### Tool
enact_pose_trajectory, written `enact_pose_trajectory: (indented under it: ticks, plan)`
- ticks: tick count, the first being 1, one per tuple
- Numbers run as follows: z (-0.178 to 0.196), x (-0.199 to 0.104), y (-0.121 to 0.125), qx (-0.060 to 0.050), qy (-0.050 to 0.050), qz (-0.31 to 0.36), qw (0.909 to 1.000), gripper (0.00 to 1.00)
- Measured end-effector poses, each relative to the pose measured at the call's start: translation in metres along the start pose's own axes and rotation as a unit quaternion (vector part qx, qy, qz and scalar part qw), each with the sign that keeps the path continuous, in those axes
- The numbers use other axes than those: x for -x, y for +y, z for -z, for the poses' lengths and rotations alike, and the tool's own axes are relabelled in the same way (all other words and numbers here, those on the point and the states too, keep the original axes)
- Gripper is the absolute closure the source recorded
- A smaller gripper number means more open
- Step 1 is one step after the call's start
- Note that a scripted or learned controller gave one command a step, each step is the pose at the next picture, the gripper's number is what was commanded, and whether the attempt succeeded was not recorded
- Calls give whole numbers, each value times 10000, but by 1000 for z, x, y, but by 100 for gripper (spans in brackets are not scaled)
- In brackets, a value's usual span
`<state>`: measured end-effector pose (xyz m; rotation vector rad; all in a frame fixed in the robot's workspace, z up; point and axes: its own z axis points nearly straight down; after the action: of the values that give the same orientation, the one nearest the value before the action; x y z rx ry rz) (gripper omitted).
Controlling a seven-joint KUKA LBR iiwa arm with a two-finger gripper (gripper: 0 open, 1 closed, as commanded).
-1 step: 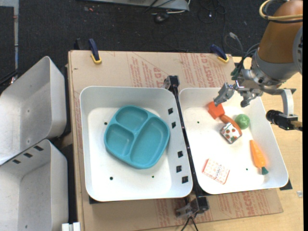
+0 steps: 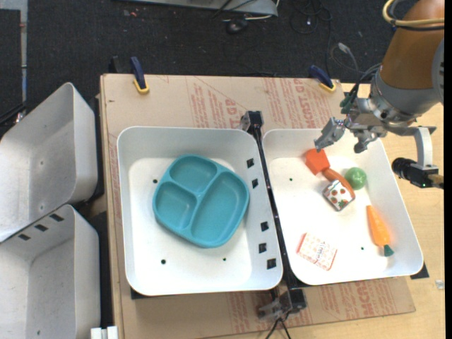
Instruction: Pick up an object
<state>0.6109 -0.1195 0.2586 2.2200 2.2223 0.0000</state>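
Camera view shows the pick not yet made: the tool [image 2: 347, 137] hangs spread wide and holding nothing over the right bin's [image 2: 402, 189] far edge, just above the orange block [image 2: 317, 161], which lies on the bin floor.

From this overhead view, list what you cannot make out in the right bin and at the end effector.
- End effector: blurred and small in the camera view; what its tips are doing cannot be read.
- Small packet: printing too small to read.
- Patterned cube: markings too small to identify.
- Arm: cut off by the frame's top right edge.
- Orange block: whether it touches the cube is unclear.
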Motion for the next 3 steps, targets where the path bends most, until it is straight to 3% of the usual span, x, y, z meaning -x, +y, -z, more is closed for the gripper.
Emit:
enact_pose_trajectory:
  ticks: [1,3]
  plan:
    - [-55,4,9,-22,0,-11,10000,0]
    - [-160,8,-1,-16,2,-14,10000,0]
